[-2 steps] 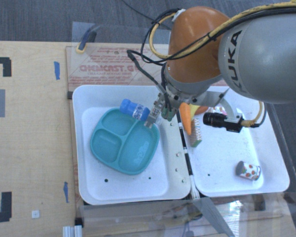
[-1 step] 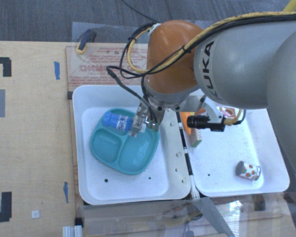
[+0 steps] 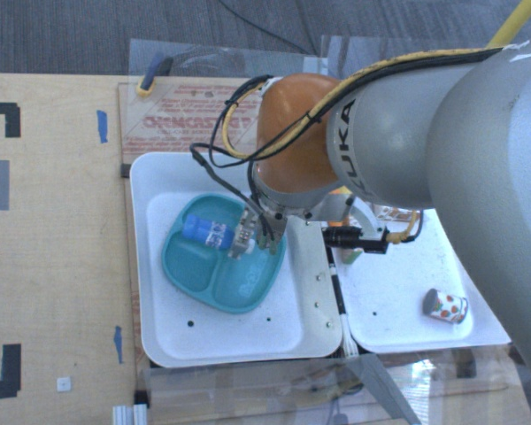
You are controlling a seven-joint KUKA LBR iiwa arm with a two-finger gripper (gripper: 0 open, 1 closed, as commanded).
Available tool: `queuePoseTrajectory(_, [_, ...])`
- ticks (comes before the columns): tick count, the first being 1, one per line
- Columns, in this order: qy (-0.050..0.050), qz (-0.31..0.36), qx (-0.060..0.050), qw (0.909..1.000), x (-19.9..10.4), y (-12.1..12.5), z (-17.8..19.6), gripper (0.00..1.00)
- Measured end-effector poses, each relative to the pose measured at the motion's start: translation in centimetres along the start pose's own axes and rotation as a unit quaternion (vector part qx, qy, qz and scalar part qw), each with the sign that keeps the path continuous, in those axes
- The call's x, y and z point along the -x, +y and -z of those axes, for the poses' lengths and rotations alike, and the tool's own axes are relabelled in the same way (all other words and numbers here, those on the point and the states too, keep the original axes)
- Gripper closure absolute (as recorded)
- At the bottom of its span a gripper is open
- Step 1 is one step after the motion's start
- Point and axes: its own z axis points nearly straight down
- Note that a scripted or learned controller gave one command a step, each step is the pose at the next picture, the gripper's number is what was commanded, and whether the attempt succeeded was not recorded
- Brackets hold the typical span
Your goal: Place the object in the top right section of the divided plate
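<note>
A teal divided plate (image 3: 217, 282) lies in the left white bin (image 3: 159, 326). A small blue bottle with a white label (image 3: 203, 231) lies on its side in the plate's upper section. My gripper (image 3: 255, 235) hangs over the plate's upper right part, just right of the bottle, with its metal fingers pointing down close to the bottle's end. The arm's orange band and grey body cover the bin's upper right area.
The right white bin (image 3: 398, 317) holds a small white object with red spots (image 3: 445, 305) near its lower right corner. A brown board (image 3: 186, 122) lies behind the left bin. Black and yellow cables run along the arm.
</note>
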Motion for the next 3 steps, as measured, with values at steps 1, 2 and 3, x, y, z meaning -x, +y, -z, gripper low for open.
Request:
queuePoseTrajectory(1, [-0.002, 0.033, 0.001, 0.9995, -1.9, -0.2, 5.4, 1.00])
queuePoseTrajectory(2, [-0.002, 0.056, 0.001, 0.9985, -0.1, 0.3, 5.0, 1.00])
queuePoseTrajectory(3, [-0.002, -0.068, 0.001, 0.9977, 2.3, -1.1, 4.3, 1.00])
